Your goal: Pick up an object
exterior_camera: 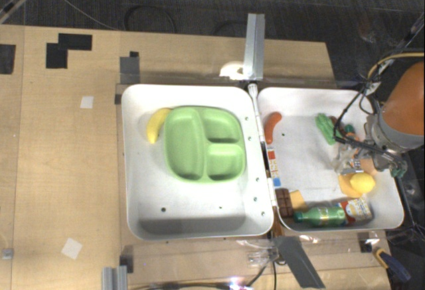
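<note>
My gripper (pixel 354 161) hangs low over the right side of the right bin (pixel 299 156), under the grey arm with its orange band (pixel 406 104). Just below it lies a yellow lemon (pixel 359 184), very close to it or touching it. A green leafy toy (pixel 325 128) lies to the gripper's upper left. An orange-red sausage (pixel 271 127) lies near the bin's left wall. Along the front wall lies a green bottle (pixel 321 216) on its side, with a brown chocolate bar (pixel 284 202) to its left.
The left bin (pixel 143 196) holds a green divided plate (pixel 202 143) with a yellow banana (pixel 156 125) at its left edge. A small red-and-white packet (pixel 359 209) lies by the bottle's cap. A metal post (pixel 254 43) stands behind the bins. Cables trail off the arm.
</note>
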`<state>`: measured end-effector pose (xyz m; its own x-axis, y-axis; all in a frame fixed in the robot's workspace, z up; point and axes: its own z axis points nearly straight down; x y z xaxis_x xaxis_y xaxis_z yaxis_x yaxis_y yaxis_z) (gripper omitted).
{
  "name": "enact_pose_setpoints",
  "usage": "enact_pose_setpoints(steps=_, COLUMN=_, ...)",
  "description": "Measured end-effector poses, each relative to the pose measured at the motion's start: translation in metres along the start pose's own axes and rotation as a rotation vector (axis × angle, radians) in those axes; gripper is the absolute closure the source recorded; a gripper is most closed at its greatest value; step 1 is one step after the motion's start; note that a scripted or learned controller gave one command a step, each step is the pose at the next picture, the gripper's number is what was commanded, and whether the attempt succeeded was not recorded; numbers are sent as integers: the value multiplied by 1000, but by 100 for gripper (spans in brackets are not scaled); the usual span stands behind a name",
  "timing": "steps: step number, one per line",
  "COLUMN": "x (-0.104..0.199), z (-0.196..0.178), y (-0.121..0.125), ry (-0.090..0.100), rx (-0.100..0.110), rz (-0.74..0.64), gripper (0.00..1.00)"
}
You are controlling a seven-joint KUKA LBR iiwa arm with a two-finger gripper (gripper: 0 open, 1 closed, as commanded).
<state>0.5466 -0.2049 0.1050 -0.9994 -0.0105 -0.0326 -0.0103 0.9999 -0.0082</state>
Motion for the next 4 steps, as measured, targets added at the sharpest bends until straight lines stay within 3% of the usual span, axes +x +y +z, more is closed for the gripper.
enact_pose_setpoints(steps=1, x=0, z=0, y=0, ry=1, rx=0, rz=0, gripper=0)
enact_pose_setpoints(steps=2, x=-18, z=16, y=-1, ry=19, rx=-5, rz=-32, gripper=0)
enact_pose_setpoints(steps=3, x=17, z=15, y=0, ry=17, rx=-3, rz=117, gripper=0)
enact_pose_setpoints(steps=4, x=-33, z=17, y=19, ry=18, rx=-4, rz=132, gripper=0)
